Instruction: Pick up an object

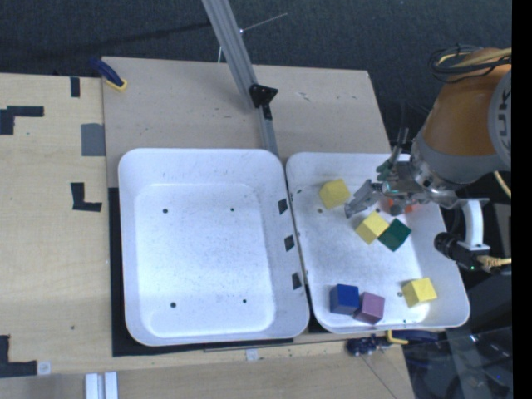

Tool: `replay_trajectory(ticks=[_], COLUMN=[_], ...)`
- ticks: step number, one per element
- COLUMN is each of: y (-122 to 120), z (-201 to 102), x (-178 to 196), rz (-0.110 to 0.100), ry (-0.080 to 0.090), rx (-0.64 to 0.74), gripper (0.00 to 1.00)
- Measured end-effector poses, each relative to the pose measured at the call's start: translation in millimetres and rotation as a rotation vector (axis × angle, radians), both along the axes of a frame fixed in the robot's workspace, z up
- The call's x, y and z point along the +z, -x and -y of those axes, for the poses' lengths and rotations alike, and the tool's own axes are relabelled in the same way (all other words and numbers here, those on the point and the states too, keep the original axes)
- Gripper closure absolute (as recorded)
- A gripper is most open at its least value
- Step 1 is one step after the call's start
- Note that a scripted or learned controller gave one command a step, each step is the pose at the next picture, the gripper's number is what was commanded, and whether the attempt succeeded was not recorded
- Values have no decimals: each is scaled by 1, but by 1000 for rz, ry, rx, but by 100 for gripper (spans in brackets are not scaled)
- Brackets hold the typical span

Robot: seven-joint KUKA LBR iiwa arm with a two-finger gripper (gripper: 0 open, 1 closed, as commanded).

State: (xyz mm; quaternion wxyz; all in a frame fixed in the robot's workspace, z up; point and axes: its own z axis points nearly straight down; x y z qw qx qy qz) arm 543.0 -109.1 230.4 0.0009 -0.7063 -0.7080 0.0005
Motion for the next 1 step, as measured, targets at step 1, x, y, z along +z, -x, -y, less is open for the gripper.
replay_trajectory(ticks=[1], y=[0], z=[0], x=[0], rz=[0], ry=[0], rx=[0], gripper=[0])
